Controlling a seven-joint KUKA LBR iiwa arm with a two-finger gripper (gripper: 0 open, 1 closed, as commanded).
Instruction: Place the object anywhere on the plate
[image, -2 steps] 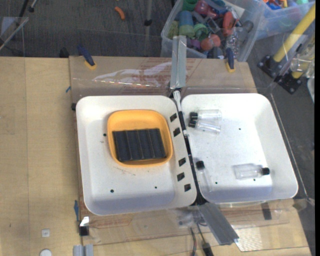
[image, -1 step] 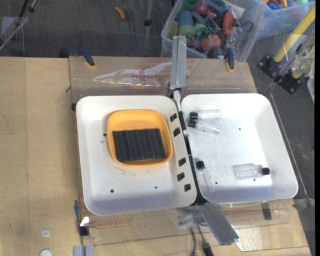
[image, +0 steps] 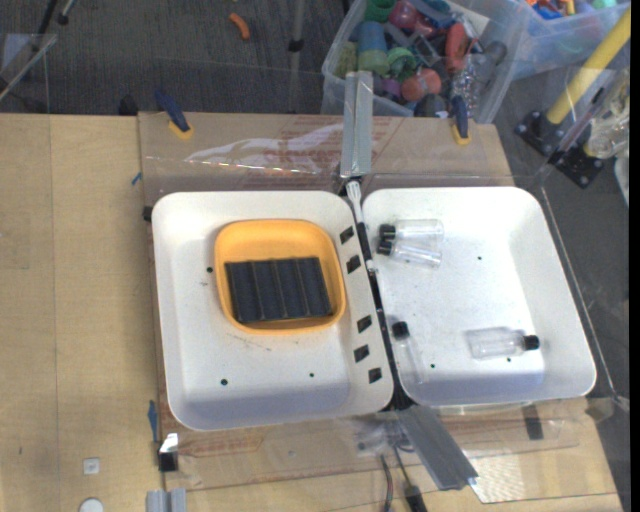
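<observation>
On the orange plate (image: 280, 238) in the left bin (image: 185, 330) I see a dark ribbed block (image: 278, 290). Right of that plate, two clear vials (image: 412, 241) (image: 500, 343) lie well apart in the right bin (image: 560, 290).

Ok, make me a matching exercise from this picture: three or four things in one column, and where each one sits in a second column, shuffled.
Things:
1. orange square plastic plate
2. black ribbed rectangular block
3. clear plastic bottle with black cap, upper one
4. clear plastic bottle with black cap, lower one

Places:
A. right bin, near its lower right corner
B. on the plate
C. left bin, on the floor
D. right bin, near its upper left corner

Pairs: 1-C, 2-B, 3-D, 4-A
</observation>
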